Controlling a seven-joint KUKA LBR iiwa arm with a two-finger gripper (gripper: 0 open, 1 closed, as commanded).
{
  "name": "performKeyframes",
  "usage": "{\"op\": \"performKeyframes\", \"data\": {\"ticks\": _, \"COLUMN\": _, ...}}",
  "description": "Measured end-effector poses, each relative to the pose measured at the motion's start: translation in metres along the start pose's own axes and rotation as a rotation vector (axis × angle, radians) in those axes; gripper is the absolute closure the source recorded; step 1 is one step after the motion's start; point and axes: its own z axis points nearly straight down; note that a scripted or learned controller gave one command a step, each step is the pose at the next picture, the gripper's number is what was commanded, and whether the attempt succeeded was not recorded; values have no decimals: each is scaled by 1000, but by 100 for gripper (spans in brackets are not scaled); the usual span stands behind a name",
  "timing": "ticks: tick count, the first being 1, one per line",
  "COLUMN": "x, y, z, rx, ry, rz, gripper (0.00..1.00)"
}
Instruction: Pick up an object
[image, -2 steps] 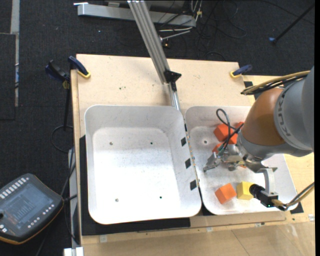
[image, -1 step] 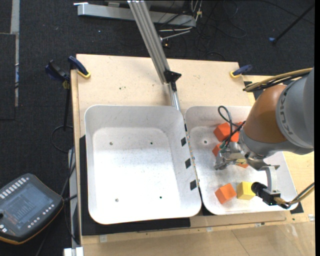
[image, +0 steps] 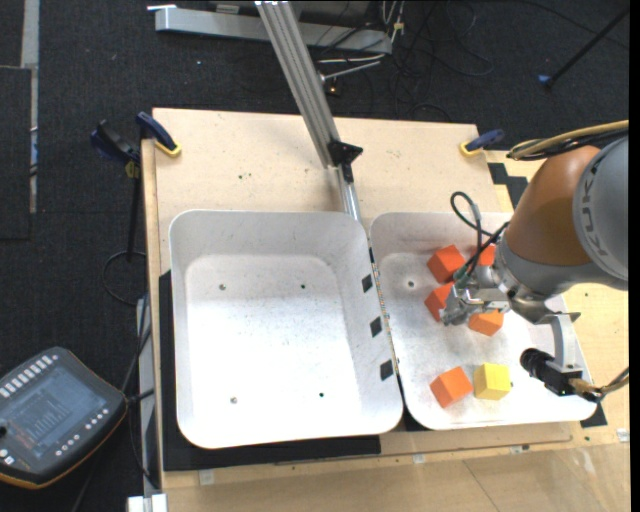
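The right bin (image: 420, 410) holds several orange blocks and one yellow block (image: 492, 380). My gripper (image: 460, 307) is low in the middle of that bin, reaching in from the right. An orange block (image: 437, 299) lies right against its left side, and another orange block (image: 487, 322) sits at its lower right. A third orange block (image: 446, 263) lies just behind them. One more orange block (image: 451, 385) rests near the front, left of the yellow one. The wrist hides the gripper's tip, so no block can be seen held.
The left bin (image: 190, 300) stands beside the right one, their rims meeting at the centre. A slanted metal pole (image: 305, 85) comes down to the bench behind the bins. Clamps sit at the bench's back corners. A teach pendant (image: 50, 415) lies at the lower left.
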Motion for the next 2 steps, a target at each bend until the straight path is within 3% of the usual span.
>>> {"op": "performKeyframes", "data": {"ticks": 1, "x": 0, "y": 2, "z": -53, "rx": -2, "ry": 0, "rz": -1, "gripper": 100}}
{"op": "performKeyframes", "data": {"ticks": 2, "x": 56, "y": -11, "z": -53, "rx": 5, "ry": 4, "rz": -6, "gripper": 100}}
